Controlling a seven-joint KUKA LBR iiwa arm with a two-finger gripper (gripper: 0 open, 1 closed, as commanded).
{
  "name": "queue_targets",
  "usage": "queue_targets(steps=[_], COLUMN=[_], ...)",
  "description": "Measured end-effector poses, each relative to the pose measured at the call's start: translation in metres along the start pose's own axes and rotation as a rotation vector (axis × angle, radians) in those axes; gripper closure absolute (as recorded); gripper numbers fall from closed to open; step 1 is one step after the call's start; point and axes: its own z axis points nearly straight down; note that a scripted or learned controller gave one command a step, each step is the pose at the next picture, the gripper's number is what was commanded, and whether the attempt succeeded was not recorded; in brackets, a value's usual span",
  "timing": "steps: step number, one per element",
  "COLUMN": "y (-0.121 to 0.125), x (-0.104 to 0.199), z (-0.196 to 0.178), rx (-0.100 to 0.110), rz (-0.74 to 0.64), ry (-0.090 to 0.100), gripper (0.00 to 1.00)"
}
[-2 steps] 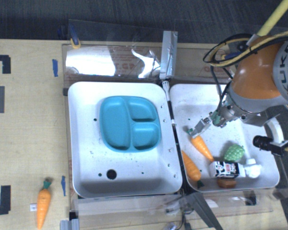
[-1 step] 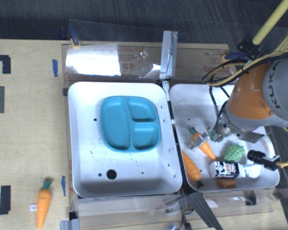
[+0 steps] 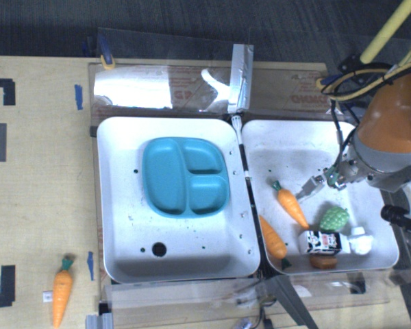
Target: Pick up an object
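Arm: the grey arm [image 3: 390, 136] with its orange band comes in from the right, over the right bin's upper right part.
Gripper: the gripper [image 3: 314, 185] points left and down over the right bin's floor; its thin metal fingers look slightly parted with nothing between them, narrow rather than wide.
Right bin: the right bin [image 3: 288, 139] holds all the small things, bunched in its lower half.
Carrot: a carrot [image 3: 291, 205] lies at a slant near the bin's middle, green top toward the upper left, just left of and below the fingertips, apart from them.
Second carrot: another carrot [image 3: 272, 237] lies against the bin's left wall, below and left of the first.
Green ball: a knobbly green ball [image 3: 334, 218] sits right of the first carrot, below the gripper.
Carton: a small black-and-white carton [image 3: 320, 241] lies just under the ball, with a white cap [image 3: 359, 241] at its right end.
Brown piece: something brown [image 3: 322, 260] peeks out below the carton; what it is cannot be told.
Left bin: the left bin [image 3: 116, 184] holds a blue divided tray [image 3: 186, 175] near its middle.
Bench: a third carrot [image 3: 61, 290] lies on the wooden bench [image 3: 34, 184] well left of both bins.
Cables: yellow and black cables [image 3: 353, 77] hang above the arm.
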Motion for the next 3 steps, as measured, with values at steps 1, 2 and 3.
queue_targets(steps=[1,2,3], y=[0.01,0.013,0.111], x=[0.021,0.02,0.079], z=[0.067,0.055,-0.035], rx=[0.0,-0.007,-0.008], rz=[-0.273,-0.272,-0.295], ry=[0.002,-0.002,0.002], gripper=[0.0,1.0,1.0])
